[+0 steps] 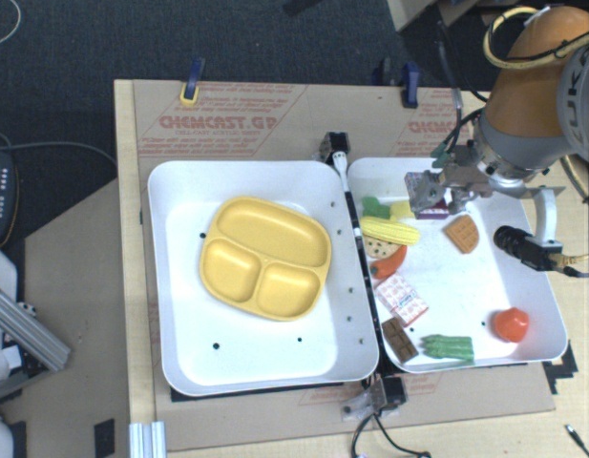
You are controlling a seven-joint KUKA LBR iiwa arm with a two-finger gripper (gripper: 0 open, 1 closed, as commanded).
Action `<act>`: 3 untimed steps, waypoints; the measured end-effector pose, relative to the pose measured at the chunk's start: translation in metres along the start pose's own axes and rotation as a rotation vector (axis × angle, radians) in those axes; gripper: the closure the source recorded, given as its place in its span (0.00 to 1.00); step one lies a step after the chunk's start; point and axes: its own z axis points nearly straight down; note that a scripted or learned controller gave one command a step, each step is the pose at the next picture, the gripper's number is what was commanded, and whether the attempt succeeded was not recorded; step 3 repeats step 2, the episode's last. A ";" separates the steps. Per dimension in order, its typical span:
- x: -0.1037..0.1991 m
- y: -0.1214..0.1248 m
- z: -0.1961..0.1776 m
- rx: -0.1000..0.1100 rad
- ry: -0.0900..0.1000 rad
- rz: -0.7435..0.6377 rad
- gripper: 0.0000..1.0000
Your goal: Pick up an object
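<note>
Overhead, the hand [430, 195] hangs low at the far side of the right bin [542, 303], just above a toy corn cob [389, 229] and beside a cracker [461, 234], its grip impossible to judge.

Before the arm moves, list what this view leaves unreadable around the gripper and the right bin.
- Gripper: in the camera view, too small and blurred to tell what it is doing.
- Purple item just below the gripper: mostly covered by it, so its shape and identity are unclear.
- Green piece by the corn: partly covered by the corn.
- Arm: cut off by the right edge.
</note>
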 end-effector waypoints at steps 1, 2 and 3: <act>-0.001 0.008 -0.018 -0.007 -0.001 -0.002 1.00; -0.012 -0.002 -0.002 0.000 0.000 0.001 1.00; -0.012 -0.002 -0.002 0.000 0.000 0.001 1.00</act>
